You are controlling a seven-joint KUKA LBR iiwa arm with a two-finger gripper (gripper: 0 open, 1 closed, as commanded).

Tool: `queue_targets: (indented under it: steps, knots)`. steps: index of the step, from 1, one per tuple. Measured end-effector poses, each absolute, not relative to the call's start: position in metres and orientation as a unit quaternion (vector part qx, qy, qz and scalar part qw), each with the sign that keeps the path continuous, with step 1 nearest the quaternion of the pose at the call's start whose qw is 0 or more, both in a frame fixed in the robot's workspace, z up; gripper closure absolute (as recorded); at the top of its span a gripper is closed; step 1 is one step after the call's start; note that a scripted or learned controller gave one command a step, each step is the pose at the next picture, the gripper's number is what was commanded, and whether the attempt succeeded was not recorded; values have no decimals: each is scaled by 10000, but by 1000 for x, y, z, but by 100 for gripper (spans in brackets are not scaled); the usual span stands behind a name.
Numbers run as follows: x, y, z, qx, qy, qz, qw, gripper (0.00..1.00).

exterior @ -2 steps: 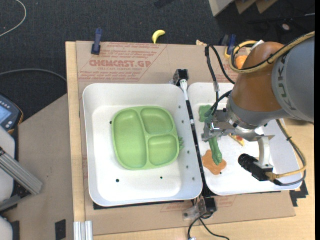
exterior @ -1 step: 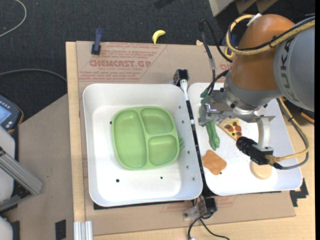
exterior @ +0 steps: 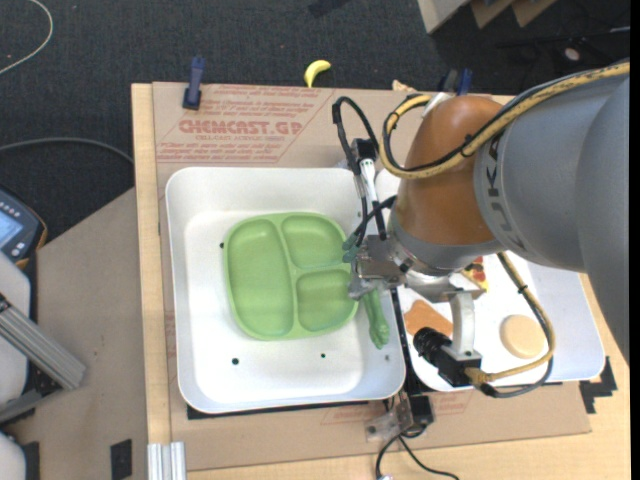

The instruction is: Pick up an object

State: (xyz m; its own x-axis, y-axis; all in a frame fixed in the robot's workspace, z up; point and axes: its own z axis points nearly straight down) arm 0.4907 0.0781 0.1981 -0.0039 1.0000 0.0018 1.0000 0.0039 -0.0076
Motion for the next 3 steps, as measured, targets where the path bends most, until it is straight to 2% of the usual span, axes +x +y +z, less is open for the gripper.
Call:
queue_targets:
  steps: [1,2,3]
  knots:
    - [480,116,366,-7047,-7094,-61,-34,100]
    - [498,170,337,-7053,-7089,-1,2,100]
    - [518,105,234,-7099,-7043,51,21,100]
